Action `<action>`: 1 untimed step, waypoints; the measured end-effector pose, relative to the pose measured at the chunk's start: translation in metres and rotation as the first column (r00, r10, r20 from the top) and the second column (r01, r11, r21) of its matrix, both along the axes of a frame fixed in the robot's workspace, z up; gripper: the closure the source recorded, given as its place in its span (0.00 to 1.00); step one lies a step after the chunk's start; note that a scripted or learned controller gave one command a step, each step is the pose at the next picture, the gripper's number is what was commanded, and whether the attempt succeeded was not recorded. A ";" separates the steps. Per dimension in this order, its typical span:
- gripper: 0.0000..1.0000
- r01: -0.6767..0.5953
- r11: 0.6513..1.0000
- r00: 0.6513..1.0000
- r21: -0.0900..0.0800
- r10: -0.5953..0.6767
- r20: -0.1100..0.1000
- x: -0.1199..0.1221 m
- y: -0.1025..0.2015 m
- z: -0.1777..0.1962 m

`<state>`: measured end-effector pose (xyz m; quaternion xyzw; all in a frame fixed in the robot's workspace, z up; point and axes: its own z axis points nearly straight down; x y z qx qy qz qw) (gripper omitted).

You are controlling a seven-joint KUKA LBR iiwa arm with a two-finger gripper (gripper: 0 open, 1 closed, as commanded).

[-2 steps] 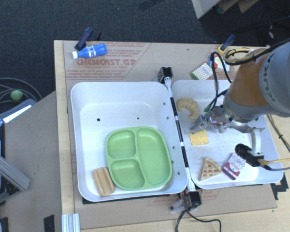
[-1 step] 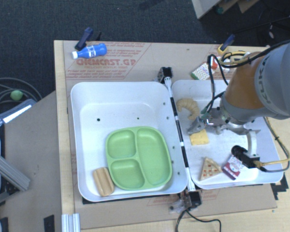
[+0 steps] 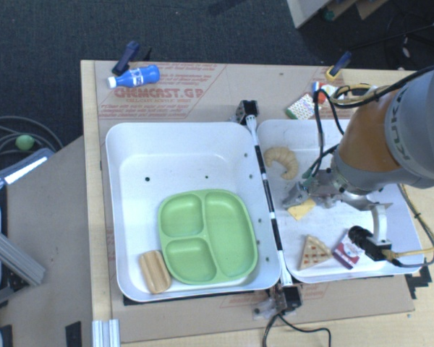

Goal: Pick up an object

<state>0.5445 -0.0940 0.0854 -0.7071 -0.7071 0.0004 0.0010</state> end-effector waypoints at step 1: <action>1.00 0.002 1.000 1.000 -0.004 -0.002 0.009 0.002 -0.002 0.013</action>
